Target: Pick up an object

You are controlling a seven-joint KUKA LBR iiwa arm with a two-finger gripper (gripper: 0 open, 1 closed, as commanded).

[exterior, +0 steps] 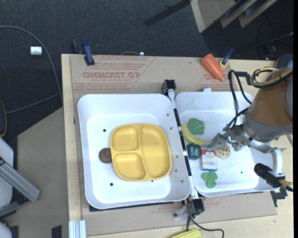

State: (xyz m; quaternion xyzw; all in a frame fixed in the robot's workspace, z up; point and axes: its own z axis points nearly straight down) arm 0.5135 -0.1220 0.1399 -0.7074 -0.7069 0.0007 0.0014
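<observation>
Floor: dark blue-grey carpet (37,93), thin white cable (44,51) across it. Furniture: pale wooden bench top (70,139); beige cabinet corner (219,11)

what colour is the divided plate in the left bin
Yellow; the divided plate shows plainly in the camera view.

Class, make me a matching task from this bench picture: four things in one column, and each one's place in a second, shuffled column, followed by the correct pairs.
Things:
1. yellow divided tray
2. brown disc
3. banana
4. orange carrot-shaped toy

Places:
A. on the bench, beyond the bins
B. middle of the left bin
C. right bin, near the divider
D. left bin, against the tray's left edge

Pairs: 1-B, 2-D, 3-C, 4-A
</observation>
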